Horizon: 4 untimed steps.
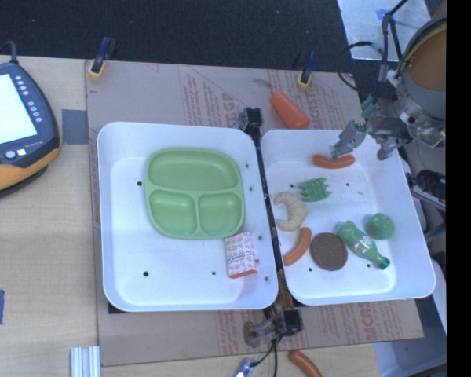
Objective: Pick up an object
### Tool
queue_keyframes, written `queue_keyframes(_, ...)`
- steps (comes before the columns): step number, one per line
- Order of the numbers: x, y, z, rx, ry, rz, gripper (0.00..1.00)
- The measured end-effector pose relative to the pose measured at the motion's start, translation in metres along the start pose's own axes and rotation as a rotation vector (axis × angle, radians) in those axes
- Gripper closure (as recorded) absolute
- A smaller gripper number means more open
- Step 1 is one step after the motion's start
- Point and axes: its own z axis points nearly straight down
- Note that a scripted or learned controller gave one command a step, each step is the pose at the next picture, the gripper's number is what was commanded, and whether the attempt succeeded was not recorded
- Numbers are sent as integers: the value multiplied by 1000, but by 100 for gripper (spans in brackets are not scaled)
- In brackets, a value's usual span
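1. The pincer [350,141] hangs over the right bin [404,289]; whether it's wide or narrow, I cannot tell.
2. Just below its tip lies a toy sausage [333,161], on the bin floor.
3. Looks light, stiff, smooth plastic that could roll. Best taken across its narrow middle.

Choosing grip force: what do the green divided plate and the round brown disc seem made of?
Green divided plate: likely moulded plastic, smooth with a soft sheen on its raised rims. Round brown disc: looks like matte plastic or rubber toy food; too small to tell.
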Motion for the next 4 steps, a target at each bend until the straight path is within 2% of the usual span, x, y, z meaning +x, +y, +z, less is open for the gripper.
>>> queue_keyframes(1, -34, -14, 104, 2, -1, 0, 0)
queue_keyframes(2, -41, 46, 186, 2, -1, -3, 0)
queue_keyframes(3, -14, 15, 185, 0, -1, -1, 0)
queue_keyframes(4, -15, 15, 175, 2, -3, -4, 100)
